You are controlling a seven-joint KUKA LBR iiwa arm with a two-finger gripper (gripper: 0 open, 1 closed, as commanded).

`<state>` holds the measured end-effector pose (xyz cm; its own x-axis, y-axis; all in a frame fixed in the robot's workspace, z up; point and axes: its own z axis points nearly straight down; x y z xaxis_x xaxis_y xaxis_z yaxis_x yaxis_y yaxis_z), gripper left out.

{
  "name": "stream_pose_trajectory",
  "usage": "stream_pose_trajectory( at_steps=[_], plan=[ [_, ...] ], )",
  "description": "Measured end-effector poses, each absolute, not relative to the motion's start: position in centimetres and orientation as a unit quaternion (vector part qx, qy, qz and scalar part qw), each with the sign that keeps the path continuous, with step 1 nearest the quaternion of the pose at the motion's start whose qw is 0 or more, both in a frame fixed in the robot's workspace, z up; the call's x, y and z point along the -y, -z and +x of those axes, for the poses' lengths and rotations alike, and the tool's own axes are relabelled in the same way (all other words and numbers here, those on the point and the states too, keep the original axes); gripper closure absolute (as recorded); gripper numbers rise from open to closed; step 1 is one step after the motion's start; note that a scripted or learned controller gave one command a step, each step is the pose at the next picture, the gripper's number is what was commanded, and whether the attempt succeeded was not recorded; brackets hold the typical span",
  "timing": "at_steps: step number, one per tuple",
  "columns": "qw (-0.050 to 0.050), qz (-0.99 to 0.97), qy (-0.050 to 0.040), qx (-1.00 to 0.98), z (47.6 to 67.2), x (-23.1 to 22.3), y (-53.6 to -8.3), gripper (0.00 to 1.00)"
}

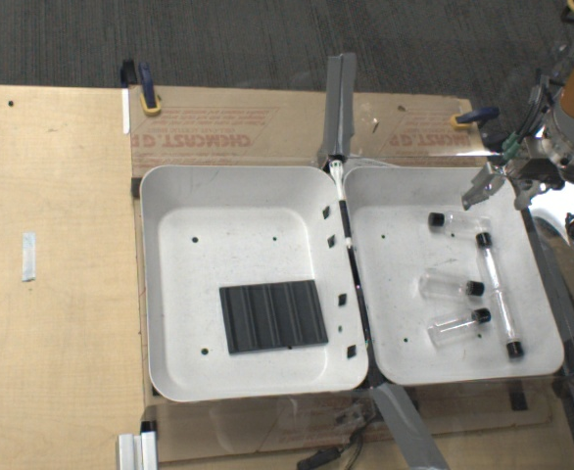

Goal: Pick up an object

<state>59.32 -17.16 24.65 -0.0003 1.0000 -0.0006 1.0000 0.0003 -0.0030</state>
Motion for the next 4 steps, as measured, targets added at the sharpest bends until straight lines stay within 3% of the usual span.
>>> stream_pose_trajectory(
  at_steps=[1, 2, 3, 4],
  plan=[
    [0.006, -0.681, 0.0019, 0.732, 54.6, 21.5, -9.4, 0.0],
    [0.005, -0.663, 0.0022, 0.749, 47.8, 21.6, -9.1, 0.0],
    [-0.001, -0.544, 0.0002, 0.839, 47.8, 22.2, -12.5, 0.0],
    [0.0, -0.356, 0.0007, 0.934, 47.8, 22.1, -11.4, 0.0]
  ],
)
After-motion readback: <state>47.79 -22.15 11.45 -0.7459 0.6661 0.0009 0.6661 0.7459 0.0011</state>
